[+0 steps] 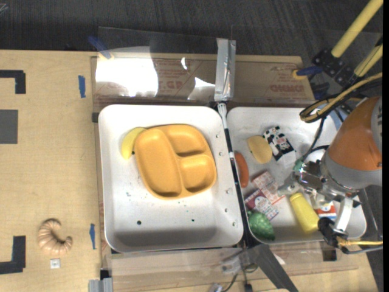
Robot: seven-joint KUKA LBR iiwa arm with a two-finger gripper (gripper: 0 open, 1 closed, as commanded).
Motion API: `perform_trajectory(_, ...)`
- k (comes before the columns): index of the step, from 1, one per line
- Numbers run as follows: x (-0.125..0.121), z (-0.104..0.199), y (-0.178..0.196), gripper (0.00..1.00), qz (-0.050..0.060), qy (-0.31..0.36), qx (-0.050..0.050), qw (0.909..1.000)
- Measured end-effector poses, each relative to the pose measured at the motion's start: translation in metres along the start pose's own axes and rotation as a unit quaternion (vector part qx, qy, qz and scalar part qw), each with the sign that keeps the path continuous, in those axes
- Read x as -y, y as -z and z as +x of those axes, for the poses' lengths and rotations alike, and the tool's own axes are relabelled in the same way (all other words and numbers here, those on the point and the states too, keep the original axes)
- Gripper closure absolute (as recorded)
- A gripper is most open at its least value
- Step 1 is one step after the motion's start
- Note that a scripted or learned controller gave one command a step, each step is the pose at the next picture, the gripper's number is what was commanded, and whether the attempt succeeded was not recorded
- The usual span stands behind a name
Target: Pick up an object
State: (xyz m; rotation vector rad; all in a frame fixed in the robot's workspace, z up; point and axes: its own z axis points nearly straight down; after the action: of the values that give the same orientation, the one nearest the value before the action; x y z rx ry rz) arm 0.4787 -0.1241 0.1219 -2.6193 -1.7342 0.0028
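My gripper [308, 182] hangs low over the right bin [285, 119], near that bin's right side. Just under and in front of it lies a yellow bottle [304, 212]. A small red and blue item [327, 209] sits to the right of the bottle, partly hidden by the wrist. Also in this bin are pink packets [265, 192], a green bumpy object [261, 224], an orange-red piece [242, 169] against the left wall, a pale yellow lump [259, 149] and a black-and-white item [278, 141]. Nothing visibly sits between the fingers.
The left bin [115, 212] holds an orange divided tray [175, 160] with a yellow banana-like piece [128, 142] at its left. A tan croissant-shaped toy [55, 236] lies on the bench at far left. Yellow poles and cables [355, 26] cross the top right.
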Motion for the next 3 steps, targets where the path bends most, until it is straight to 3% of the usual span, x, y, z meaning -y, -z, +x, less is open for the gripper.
perform_trajectory(1, -0.019, 0.036, -0.030, 0.00, -0.006, -0.076, -0.003, 0.9971)
perform_trajectory(2, -0.022, 0.039, -0.018, 1.00, -0.010, -0.075, -0.006, 0.9971)
perform_trajectory(3, -0.036, 0.109, 0.063, 1.00, 0.000, -0.191, -0.001, 0.9817)
